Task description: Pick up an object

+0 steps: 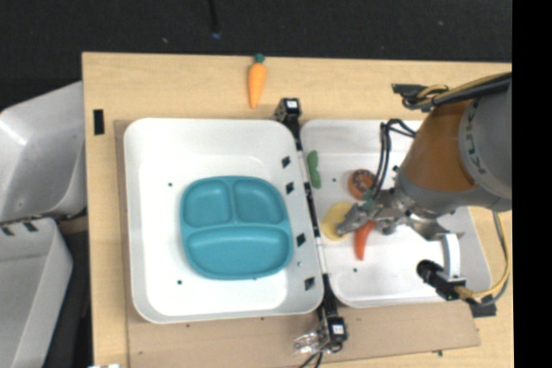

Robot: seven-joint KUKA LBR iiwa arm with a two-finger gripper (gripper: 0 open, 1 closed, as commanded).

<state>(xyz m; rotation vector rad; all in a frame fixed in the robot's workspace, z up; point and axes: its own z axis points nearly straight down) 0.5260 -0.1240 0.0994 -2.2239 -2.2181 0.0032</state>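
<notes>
Tool (pixel 362 218), finger state can't tell, low in right bin (pixel 388 289) over orange-red chili (pixel 361 242), which lies just near-side, long axis running near-far, yellow piece (pixel 333 221) left.

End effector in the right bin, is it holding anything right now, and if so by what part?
Cannot be told. The end effector sits low over the yellow piece and the red-orange chili-like item in the right bin, but a grip on either is not visible.
</notes>
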